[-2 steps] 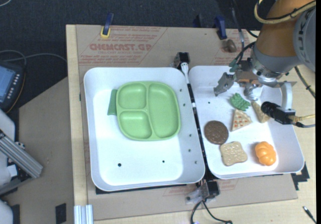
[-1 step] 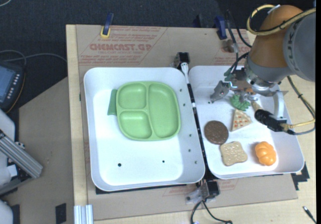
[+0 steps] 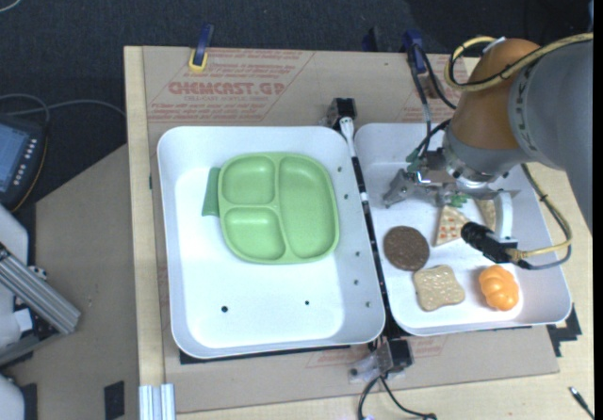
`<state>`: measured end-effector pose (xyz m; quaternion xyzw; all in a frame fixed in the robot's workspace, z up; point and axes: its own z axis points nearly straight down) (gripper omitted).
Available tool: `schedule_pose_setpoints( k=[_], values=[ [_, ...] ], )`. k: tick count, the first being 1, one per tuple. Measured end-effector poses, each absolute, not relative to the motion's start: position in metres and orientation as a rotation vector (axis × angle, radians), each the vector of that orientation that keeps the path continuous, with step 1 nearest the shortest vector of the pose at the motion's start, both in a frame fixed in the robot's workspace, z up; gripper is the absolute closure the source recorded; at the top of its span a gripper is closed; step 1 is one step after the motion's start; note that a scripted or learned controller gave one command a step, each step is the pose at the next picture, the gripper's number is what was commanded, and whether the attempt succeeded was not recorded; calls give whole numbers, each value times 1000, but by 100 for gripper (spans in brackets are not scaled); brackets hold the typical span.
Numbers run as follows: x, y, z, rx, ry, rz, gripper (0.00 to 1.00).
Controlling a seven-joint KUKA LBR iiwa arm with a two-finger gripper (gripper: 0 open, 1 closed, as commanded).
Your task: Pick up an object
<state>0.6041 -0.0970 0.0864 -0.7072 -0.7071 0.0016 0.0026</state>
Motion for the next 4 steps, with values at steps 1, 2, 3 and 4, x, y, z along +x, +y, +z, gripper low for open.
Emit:
schedule_pose_setpoints(
  k=[1, 2, 3, 4],
  values=[
    [606, -97, 100, -2223, -2220, -1, 100],
    [599, -96, 147, -2226, -2223, -5, 100],
    [600, -92, 211, -2224, -2227, -7, 100],
    [601, -92, 226, -2223, -2225, -4, 100]
  ],
)
